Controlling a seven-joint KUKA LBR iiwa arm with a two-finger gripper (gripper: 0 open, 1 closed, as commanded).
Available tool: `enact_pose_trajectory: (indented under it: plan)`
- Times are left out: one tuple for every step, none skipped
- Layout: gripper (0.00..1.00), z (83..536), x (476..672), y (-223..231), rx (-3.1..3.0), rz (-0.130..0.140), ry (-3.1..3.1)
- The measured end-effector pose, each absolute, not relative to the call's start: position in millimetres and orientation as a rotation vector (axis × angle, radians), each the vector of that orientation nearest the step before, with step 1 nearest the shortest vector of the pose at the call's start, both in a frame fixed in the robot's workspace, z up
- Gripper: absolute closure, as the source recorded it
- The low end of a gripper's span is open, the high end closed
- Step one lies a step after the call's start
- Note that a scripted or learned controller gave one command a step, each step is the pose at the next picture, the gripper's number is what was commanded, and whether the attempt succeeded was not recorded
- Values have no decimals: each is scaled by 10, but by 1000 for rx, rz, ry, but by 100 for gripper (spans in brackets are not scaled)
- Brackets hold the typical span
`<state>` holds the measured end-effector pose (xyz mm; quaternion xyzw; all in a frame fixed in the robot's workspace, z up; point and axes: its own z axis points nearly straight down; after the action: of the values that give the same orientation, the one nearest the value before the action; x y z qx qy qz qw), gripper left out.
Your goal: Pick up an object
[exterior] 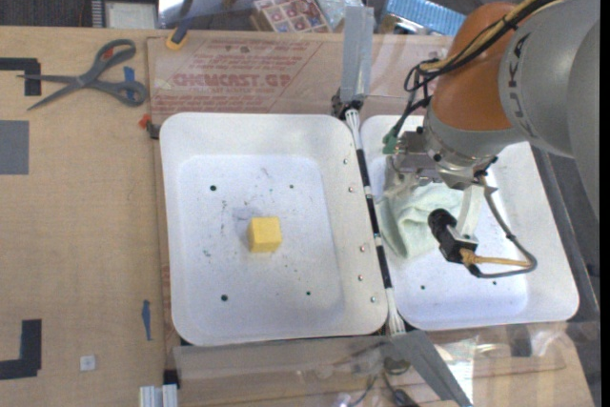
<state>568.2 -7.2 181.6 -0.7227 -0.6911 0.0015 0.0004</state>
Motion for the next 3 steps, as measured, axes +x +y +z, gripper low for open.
enact_pose_trajectory:
  plan:
    - [100,1819,5708,-773,-1845,3,-2541]
    - [0,1818,5708,-773,-1845,3,-2541]
    - [0,1127,5591,-1039,-1705,3,-2632]
